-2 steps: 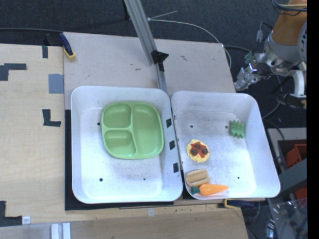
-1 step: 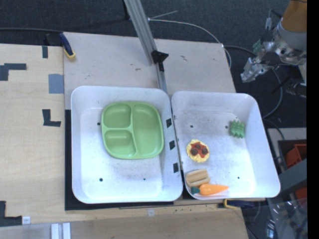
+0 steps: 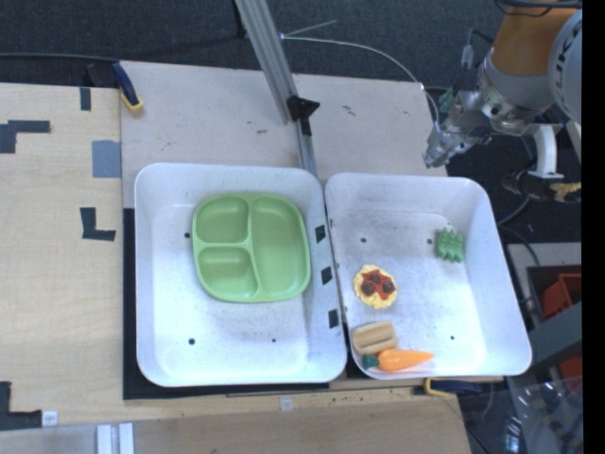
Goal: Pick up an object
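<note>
The grey metal robot arm (image 3: 529, 74) wears a broad orange band (image 3: 534, 26) above its wrist, with thin dark cables looping alongside.

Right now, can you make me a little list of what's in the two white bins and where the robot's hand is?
left bin: a green divided plate
right bin: four toy foods
green toy: near the right wall
small pizza: near the middle
hot dog bun: front left corner
carrot: just in front of the bun
gripper: outside the bins, above the right bin's back edge, holding nothing
</note>
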